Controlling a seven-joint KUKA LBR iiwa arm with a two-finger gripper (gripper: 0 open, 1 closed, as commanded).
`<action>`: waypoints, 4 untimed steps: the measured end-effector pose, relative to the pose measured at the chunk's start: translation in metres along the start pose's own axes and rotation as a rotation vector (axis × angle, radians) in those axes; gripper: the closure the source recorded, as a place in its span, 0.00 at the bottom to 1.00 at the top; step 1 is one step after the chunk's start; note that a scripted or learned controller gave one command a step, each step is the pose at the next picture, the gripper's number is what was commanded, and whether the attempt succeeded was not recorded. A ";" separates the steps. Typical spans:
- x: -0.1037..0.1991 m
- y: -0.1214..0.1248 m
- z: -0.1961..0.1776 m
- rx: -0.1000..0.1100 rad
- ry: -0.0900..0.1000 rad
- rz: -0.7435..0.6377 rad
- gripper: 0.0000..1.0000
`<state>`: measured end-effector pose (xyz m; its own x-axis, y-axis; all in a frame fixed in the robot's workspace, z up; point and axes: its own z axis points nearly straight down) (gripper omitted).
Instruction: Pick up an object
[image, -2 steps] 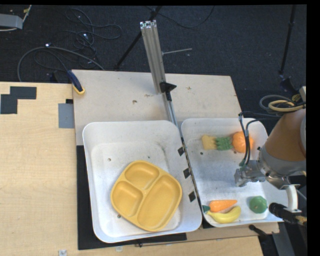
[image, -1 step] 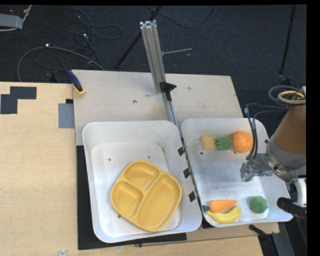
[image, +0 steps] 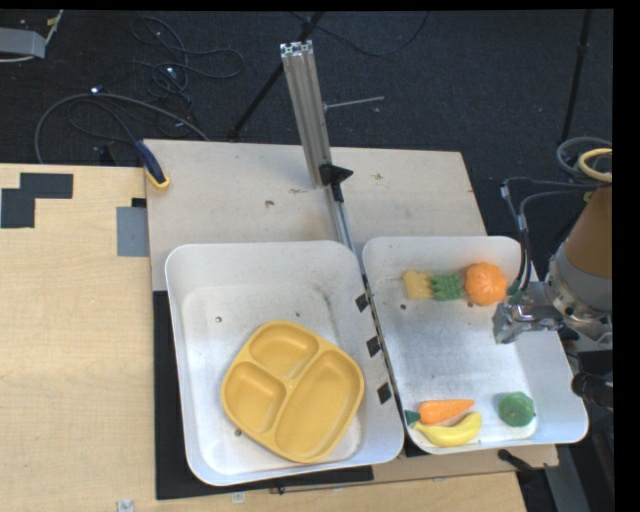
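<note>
The gripper (image: 509, 322) hangs over the right bin (image: 455, 350), just beside the orange ball (image: 486, 283). Nothing sits between its fingers; how wide they stand is perhaps too blurred to tell. The ball rests near the bin's far wall.

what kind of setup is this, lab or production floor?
Most likely a robotics lab test bench: two white bins holding toy food such as a plastic orange and banana, loose cables on dark carpet, and an aluminium post bolted to the board.
</note>
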<state>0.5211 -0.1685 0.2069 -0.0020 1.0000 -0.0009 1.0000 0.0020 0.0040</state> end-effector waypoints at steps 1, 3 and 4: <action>-0.006 -0.001 -0.044 0.001 0.000 0.001 1.00; 0.100 -0.011 -0.020 0.009 0.003 -0.002 1.00; 0.154 -0.004 -0.012 0.010 0.003 -0.003 1.00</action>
<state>0.5170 -0.0142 0.2184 -0.0046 1.0000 0.0024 1.0000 0.0046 -0.0057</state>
